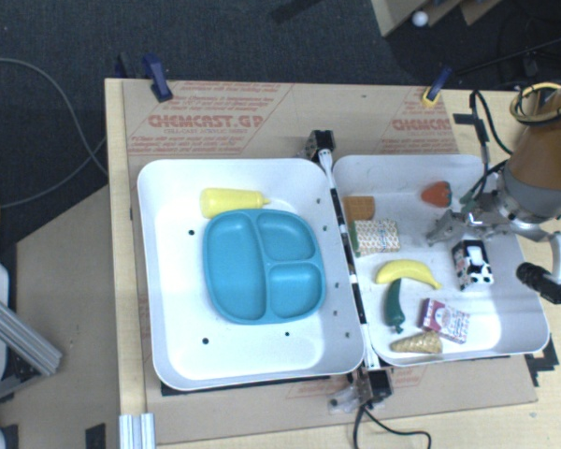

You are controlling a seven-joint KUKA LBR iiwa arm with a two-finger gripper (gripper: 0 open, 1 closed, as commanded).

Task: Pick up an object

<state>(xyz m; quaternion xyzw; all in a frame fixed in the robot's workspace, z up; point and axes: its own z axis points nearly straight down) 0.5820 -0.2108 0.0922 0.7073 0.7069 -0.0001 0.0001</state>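
My gripper [456, 224] hangs over the right bin [524, 340], in its upper right part, open with nothing between its fingers. Just below it lies a small black-and-white toy [473, 266]. A red-orange lump [436, 194] sits just above and to the left of the gripper. Further left in the same bin lie a yellow banana [407, 272], a dark green piece [394, 305], a pink and purple packet [445, 320], a tan wedge [417, 343], a speckled block [378, 237] and a brown block [359, 207].
The left bin [168, 335] holds a blue divided plate [262, 265] and a yellow bottle-shaped item [232, 201] above it. A black rail [344, 251] runs between the two bins. The grey arm with its orange band [542, 157] comes in from the right.
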